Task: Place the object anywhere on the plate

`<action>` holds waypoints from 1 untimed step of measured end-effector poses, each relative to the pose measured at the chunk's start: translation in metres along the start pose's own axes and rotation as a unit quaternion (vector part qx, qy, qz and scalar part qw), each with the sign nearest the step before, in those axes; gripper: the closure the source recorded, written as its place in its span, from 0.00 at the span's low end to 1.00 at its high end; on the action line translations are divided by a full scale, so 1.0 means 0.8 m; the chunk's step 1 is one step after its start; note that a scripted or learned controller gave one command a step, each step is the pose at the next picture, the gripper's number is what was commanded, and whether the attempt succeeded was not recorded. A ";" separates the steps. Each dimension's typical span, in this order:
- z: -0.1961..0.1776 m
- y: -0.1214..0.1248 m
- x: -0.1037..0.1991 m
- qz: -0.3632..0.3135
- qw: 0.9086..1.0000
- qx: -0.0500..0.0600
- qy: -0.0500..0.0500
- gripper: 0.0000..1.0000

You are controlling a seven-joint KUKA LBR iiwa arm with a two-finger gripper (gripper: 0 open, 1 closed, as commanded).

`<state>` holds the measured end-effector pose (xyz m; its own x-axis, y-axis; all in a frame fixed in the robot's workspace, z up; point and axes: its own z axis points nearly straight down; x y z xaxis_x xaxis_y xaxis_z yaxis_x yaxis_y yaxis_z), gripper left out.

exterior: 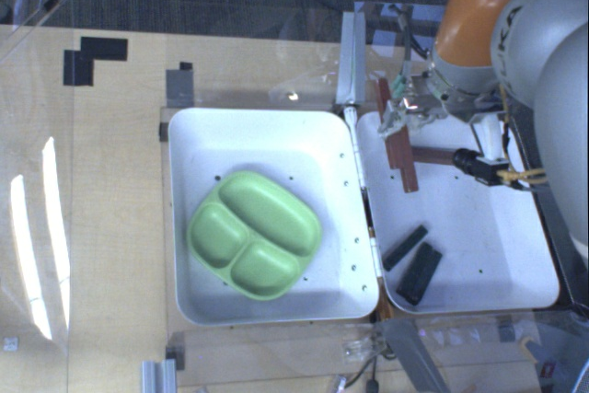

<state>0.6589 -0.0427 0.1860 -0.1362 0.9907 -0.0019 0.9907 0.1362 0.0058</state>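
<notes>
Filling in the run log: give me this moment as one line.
arm: over right bin | tool: at brown stick, grip unclear | plate: left bin, bare | black blocks: right bin | placement: not done

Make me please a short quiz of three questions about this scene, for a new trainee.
1. True or false: the green plate lies in the left bin.
2. How many compartments does the plate have: A two, B three, C four?
3. Fill in: the two black blocks lie in the ____ bin, near its front edge.

Key:
1. True.
2. B; three compartments show.
3. Right. The brown stick is also over that bin, tilted, just below the gripper.
</notes>
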 end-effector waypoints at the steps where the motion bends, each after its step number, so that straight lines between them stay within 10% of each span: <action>1: -0.035 -0.066 0.081 -0.069 0.998 -0.001 0.001 1.00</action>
<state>0.5973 0.0140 0.2135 -0.2708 0.9626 -0.0014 0.9626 0.2708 0.0070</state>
